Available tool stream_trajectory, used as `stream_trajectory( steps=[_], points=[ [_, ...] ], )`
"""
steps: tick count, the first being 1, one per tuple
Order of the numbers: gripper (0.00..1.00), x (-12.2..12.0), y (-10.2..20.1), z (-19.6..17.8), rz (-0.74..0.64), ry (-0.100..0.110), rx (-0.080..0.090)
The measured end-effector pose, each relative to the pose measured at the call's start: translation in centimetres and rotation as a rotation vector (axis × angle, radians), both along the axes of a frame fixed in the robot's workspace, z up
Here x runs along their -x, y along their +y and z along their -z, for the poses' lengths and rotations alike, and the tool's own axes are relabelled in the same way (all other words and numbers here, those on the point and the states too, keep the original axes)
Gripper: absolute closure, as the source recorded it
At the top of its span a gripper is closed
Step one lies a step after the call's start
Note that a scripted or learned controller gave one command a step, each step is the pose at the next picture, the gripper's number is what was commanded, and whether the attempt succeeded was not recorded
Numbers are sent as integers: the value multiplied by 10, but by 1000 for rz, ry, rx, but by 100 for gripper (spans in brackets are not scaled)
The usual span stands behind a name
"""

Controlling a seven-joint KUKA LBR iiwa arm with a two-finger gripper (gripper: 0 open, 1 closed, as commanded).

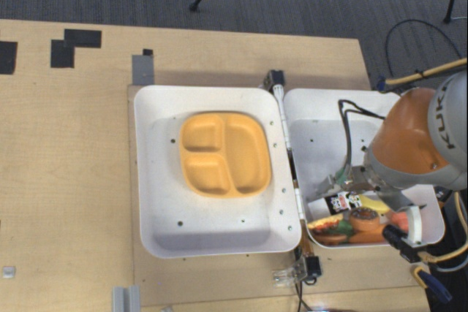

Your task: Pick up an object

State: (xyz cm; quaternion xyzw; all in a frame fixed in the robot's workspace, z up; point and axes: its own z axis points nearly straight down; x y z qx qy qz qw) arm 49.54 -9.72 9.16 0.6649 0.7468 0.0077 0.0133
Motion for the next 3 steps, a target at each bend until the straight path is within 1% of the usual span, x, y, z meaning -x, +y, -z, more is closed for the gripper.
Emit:
stream_trajectory(
  steps=[1,2,3],
  points=[
    [100,-1,3,-11,-5,2,-7],
    [0,-1,3,-10,-5,3,-7],
    [0,0,7,0,-258,3,7]
  ],
)
